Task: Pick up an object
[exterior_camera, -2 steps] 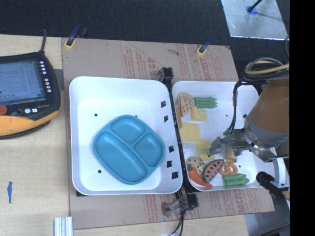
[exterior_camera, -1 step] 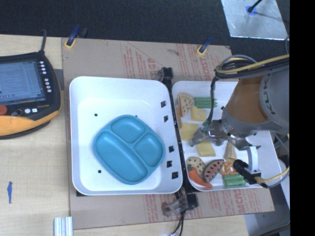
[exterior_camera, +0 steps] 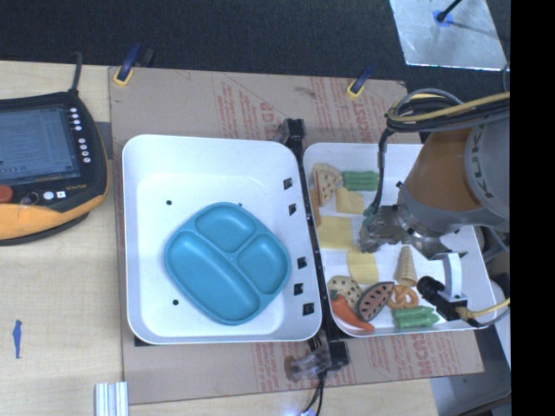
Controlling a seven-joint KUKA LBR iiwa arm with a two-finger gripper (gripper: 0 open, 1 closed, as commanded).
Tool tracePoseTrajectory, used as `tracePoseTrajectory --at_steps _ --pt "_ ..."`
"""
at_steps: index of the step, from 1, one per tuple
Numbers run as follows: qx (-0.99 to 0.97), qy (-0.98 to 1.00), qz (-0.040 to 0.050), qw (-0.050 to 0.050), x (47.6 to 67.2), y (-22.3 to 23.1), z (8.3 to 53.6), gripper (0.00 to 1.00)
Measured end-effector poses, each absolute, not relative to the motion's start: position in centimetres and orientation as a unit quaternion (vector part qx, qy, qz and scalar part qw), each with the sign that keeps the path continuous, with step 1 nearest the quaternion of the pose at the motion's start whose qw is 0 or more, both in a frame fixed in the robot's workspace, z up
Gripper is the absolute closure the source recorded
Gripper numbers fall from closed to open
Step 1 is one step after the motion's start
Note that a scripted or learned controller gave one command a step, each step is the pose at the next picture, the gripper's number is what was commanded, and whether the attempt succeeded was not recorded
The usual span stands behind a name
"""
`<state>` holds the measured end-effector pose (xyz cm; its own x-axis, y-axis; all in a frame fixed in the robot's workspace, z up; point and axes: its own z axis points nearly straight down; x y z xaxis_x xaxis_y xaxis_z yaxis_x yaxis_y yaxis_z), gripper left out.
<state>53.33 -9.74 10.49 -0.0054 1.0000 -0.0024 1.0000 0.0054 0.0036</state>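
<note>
The right bin (exterior_camera: 392,152) holds several toy foods: a waffle piece (exterior_camera: 327,180), a green piece (exterior_camera: 360,179), yellow cheese blocks (exterior_camera: 336,230), another yellow block (exterior_camera: 362,265), an ice cream cone (exterior_camera: 406,265), a pretzel (exterior_camera: 402,297), a watermelon slice (exterior_camera: 375,300), a carrot (exterior_camera: 349,313) and a green bean pod (exterior_camera: 414,318). My gripper (exterior_camera: 375,232) is low in the middle of this bin, just right of the cheese blocks and above the lower yellow block. The arm's wrist hides what lies under it.
The left bin (exterior_camera: 147,172) carries a blue divided plate (exterior_camera: 227,261). A tablet-style pendant (exterior_camera: 43,159) lies on the bench at far left. Cables (exterior_camera: 434,107) loop above the arm at the right bin's far edge. Black clips (exterior_camera: 293,130) join the bins.
</note>
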Motion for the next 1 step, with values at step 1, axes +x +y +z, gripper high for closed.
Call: tracePoseTrajectory --at_steps 1 --pt "0.705 0.709 0.0002 0.002 53.31 -9.73 10.44 0.0"
